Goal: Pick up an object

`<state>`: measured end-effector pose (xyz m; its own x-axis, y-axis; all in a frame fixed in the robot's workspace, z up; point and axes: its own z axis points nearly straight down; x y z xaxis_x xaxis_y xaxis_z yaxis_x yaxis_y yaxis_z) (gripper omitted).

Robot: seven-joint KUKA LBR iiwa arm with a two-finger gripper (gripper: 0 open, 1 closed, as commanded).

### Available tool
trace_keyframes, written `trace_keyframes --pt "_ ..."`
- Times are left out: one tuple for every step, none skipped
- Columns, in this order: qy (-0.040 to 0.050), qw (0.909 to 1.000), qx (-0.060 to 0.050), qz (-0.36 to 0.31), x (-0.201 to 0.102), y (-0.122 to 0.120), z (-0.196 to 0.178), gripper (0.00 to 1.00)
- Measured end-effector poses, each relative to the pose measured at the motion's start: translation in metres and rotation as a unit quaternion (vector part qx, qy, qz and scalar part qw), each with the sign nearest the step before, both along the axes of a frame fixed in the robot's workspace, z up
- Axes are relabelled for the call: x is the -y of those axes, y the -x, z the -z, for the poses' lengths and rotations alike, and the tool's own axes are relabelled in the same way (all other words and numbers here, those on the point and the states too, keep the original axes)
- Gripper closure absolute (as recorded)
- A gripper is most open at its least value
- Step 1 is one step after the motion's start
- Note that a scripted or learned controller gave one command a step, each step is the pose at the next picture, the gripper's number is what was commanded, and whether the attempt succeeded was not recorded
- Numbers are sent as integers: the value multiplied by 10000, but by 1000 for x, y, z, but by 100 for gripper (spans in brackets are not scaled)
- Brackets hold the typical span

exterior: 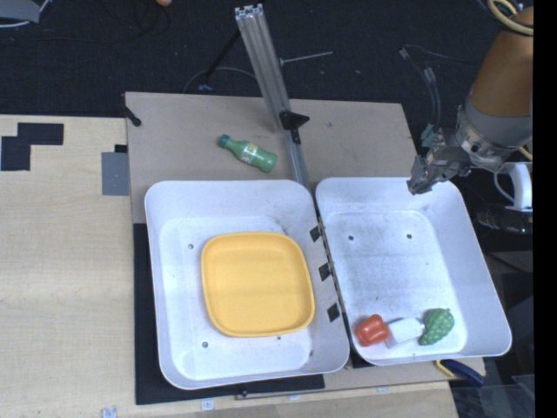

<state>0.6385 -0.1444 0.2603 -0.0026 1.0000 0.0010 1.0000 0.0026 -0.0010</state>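
In the right bin (409,259), three small things lie together near the front edge: a red pepper-like piece (372,329), a white block (404,331) and a green bumpy piece (437,326). My gripper (421,181) hangs over the back right rim of that bin, far from those three things. Nothing shows between its dark fingers. The arm's orange band (506,68) rises above it at the upper right.
The left bin (174,233) holds a yellow square plate (257,282). A green bottle (248,153) lies on the bench behind the left bin. A metal rail (271,68) slants down toward the gap between the bins. Cables trail on the dark floor behind.
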Motion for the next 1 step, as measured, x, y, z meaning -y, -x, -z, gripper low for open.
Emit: trace_keyframes --pt "1 10000 8 -1 -49 26 -5 100"
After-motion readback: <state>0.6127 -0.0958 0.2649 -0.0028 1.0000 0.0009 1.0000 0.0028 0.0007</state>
